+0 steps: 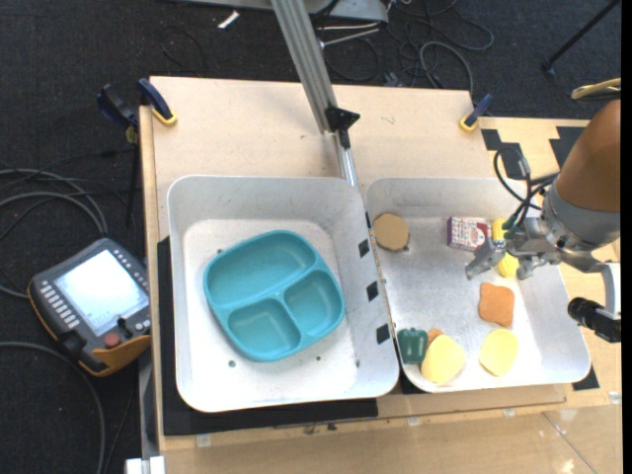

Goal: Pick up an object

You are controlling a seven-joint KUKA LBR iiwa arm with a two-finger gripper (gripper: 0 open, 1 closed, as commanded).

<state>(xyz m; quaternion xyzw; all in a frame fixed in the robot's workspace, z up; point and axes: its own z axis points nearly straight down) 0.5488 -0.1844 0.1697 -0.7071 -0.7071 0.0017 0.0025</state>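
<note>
Viewed from above, left to right, with the divider (367, 255) between the two bins as landmark. Well left of it, off the counter (247, 126), lies a teach pendant (89, 304). Just left of the divider, the left bin (188, 205) holds a teal three-compartment tray (274, 294). Just right of the divider, in the right bin (434, 200), a round tan piece (391, 232) sits near the far end and a small green piece (412, 343) near the front end, with a yellow lump (442, 358) touching it. Further right lie a small carton (467, 232), an orange block (497, 303) and a second yellow lump (499, 352).

My tool (502, 261) hangs over the right half of that bin — between the carton and the orange block, above a small yellow object (508, 265). Whether my fingers are spread or closed I cannot tell, and nothing is visibly gripped.

I judge this the approach step: no object has been lifted. The small yellow object beneath me is the likeliest candidate — the next move calls for centring over it, descending to the bin floor and closing squarely, clear of the carton.
</note>
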